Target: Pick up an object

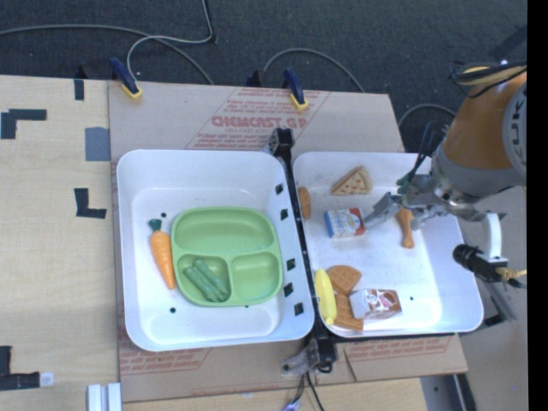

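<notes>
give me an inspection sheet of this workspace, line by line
surface: two white bins side by side, left bin and right bin, on cardboard over a wooden bench
job's things: right bin holds a sandwich wedge, small carton, orange piece, banana, waffle, packet
clutter: left bin holds a green divided plate with green beans; carrot beside it
grippers: gripper low over right bin near the carton, holding nothing seen
cables: loops across the dark floor
surroundings: blue clamps on the cardboard's far edge
</notes>
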Controlling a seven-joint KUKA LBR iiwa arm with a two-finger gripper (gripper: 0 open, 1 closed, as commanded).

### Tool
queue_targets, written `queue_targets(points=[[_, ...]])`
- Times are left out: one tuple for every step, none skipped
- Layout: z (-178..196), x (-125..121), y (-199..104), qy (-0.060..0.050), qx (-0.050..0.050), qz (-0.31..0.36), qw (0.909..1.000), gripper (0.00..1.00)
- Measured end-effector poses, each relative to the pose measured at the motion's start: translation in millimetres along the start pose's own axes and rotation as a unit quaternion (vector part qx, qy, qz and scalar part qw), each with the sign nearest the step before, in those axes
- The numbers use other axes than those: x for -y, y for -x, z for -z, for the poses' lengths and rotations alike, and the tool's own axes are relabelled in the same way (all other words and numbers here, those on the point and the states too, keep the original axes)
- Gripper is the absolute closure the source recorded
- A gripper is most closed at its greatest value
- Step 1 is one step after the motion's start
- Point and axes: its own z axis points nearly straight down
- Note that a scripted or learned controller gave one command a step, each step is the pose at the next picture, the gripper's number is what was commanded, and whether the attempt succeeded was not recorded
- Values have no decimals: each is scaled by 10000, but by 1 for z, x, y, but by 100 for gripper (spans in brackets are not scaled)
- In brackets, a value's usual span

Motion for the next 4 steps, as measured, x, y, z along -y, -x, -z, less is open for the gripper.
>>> queue_targets(points=[[-77, 71, -35, -16, -6, -3, 10000, 0], [-101, 8, -30, 31, -13, 2, 10000, 0], [-103, -103, -43, -47, 35, -1, 10000, 0], [-94, -103, -43, -45, 47, 3, 10000, 100]])
